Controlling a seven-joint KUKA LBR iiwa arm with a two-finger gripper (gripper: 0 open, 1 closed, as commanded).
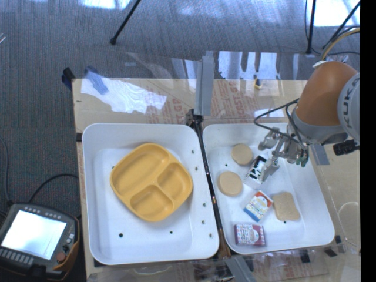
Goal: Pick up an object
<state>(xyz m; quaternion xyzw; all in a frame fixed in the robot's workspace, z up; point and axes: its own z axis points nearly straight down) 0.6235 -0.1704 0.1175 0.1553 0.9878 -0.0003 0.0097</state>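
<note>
My gripper [269,156] hangs over the upper middle of the right bin [326,216], open, with nothing between its fingers. One fingertip [272,169] reaches down beside a black-and-white packet [255,171], close to its right edge. A round tan biscuit [241,154] lies just left of the gripper. A second biscuit [230,183] sits below and to the left. Nearer the front lie a small colourful packet [258,205], a tan toast-shaped piece [286,206] and a red packet [249,234].
The left bin [97,151] holds a yellow divided plate [151,181]. A raised divider [205,157] separates the two bins. Behind the bins a crumpled white plastic sheet [126,96] lies on the bench. A control pendant [38,237] sits at the lower left, off the bench.
</note>
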